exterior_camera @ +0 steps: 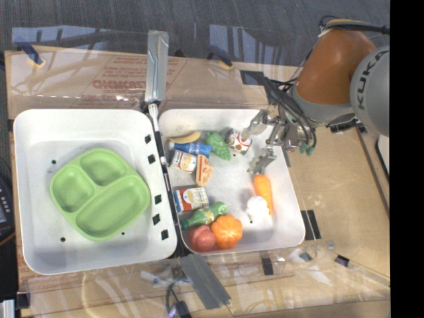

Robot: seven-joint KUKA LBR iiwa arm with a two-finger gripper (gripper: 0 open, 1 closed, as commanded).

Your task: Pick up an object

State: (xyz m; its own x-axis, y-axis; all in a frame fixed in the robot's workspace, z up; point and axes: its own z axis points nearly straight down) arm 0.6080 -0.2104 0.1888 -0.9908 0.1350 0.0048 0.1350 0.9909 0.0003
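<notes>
The right bin [291, 207] holds several toy foods. Among them are a carrot [264, 187], a white piece [257, 211], an orange [227, 231], a red apple [203, 239], a small red-and-white can [240, 142], broccoli [217, 145] and a banana [185, 138]. My gripper [252, 150] hangs over the bin's upper right part, open, with nothing between its fingers. One fingertip is close to the small can and the other is just above the top of the carrot.
A green divided plate [99, 192] lies in the left bin [26, 177]. A blue can [192, 149], a snack carton [204, 169], a juice box [193, 197] and a green vegetable [202, 217] crowd the right bin's left side by the divider [162, 184].
</notes>
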